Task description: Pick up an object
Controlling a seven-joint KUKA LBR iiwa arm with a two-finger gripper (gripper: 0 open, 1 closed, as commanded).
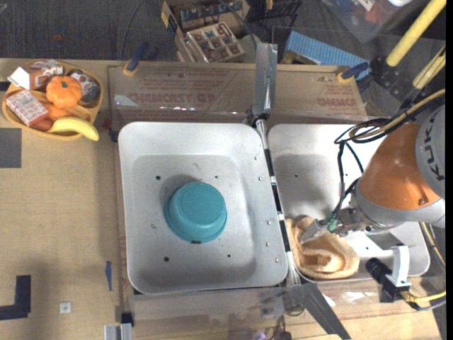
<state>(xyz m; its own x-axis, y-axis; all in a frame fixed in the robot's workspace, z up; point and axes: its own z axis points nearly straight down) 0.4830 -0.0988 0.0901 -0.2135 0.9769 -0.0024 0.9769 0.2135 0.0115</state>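
Tan cloth (327, 255) in right bin (304, 147), fingers (331, 224) touching its top edge, their spread unclear

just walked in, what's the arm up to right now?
The arm is reaching into the right bin from the right, with its hand low over a tan, croissant-like object at the bin's near-left corner. Whether it has hold of it can't be told from here. The left bin holds a teal bowl, sitting untouched near its middle.
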